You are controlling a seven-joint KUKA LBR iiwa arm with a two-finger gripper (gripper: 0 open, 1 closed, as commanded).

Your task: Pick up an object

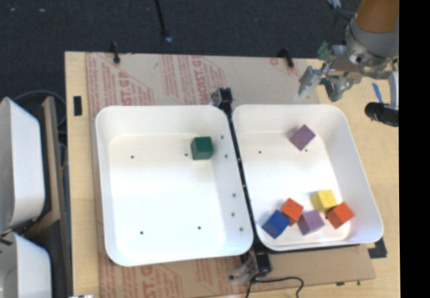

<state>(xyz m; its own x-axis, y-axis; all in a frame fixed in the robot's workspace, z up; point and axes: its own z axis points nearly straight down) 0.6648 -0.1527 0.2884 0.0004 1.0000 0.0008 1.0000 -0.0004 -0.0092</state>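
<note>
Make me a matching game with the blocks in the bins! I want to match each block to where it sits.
Things:
1. green block
2. blue block
3. yellow block
4. tool

Places:
A. right bin, near the front, between two orange blocks
B. above the bench, past the right bin's far edge
C. alone in the left bin
D. right bin, front-left end of the cluster

Pairs: 1-C, 2-D, 3-A, 4-B
</note>
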